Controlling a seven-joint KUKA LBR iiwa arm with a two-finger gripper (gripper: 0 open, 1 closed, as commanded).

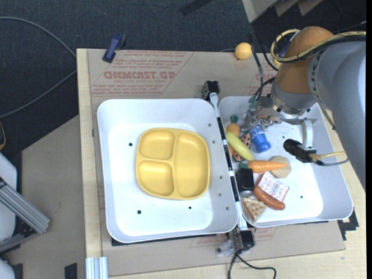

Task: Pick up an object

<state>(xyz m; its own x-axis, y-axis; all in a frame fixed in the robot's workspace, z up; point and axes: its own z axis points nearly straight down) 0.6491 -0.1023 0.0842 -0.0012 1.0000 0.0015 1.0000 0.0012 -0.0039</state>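
The right bin [325,205] holds a heap of toy food along its left side. There is a yellow banana [239,146], a blue cup [260,140], an orange carrot [263,166], a beige round piece [281,164], a red-and-white packet [272,186], a red sausage [271,199] and a sandwich wedge [253,208]. My gripper [254,121] hangs low over the bin's far left part, just above the blue cup and the banana's upper end. Its tips are hidden among the objects, and nothing shows lifted in it.
A yellow divided plate [173,162] lies in the middle of the left bin [116,132]. The bins' shared wall [226,156] runs just left of the heap. A small orange ball [243,50] and a blue object [114,47] lie on the board beyond the bins.
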